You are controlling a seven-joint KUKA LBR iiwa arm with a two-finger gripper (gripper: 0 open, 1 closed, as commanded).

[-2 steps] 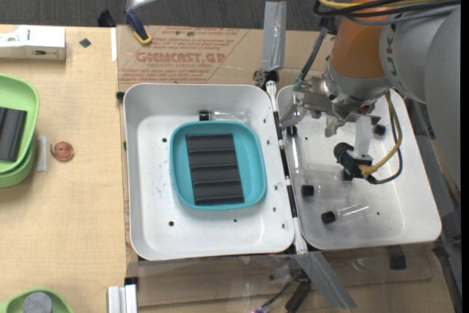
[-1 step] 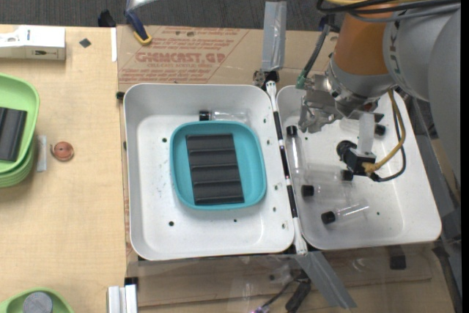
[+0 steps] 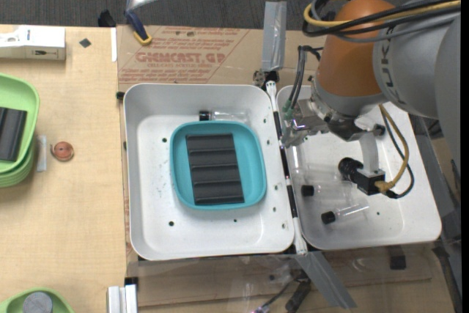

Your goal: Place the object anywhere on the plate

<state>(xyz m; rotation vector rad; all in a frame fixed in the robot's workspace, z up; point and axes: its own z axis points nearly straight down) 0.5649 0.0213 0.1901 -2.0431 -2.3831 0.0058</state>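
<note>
Dark grey carpet runs behind a pale wooden counter (image 3: 66,231) that carries two shallow white bins side by side. Under the far edge of the left bin (image 3: 143,179) lies a sheet of brown cardboard (image 3: 183,55) printed with red lettering.

A teal plate (image 3: 253,165) with rounded corners sits near the middle of the left bin, and a black ribbed block (image 3: 215,168) lies flat on it, well inside the rim, its long side running from the far edge of the plate toward the near edge. Just beyond the plate's far edge, a small dark-capped clear item (image 3: 212,116) rests on the bin floor.

The arm (image 3: 410,40) reaches in from the right, with its orange band (image 3: 352,48) over the far left part of the right bin (image 3: 410,223). The jaws (image 3: 297,124) hang close to the divider between the two bins, apart from the plate and the block; whether they are open or closed I cannot tell, as the wrist hides them. A black fitting with a yellow cable (image 3: 363,176) hangs over the right bin floor, where a few small clear and dark bits (image 3: 341,214) lie scattered.

At the left edge of the counter sit a green tray (image 3: 22,165), a small reddish disc (image 3: 63,151) beside it, and a white box (image 3: 31,44) farther back.
</note>
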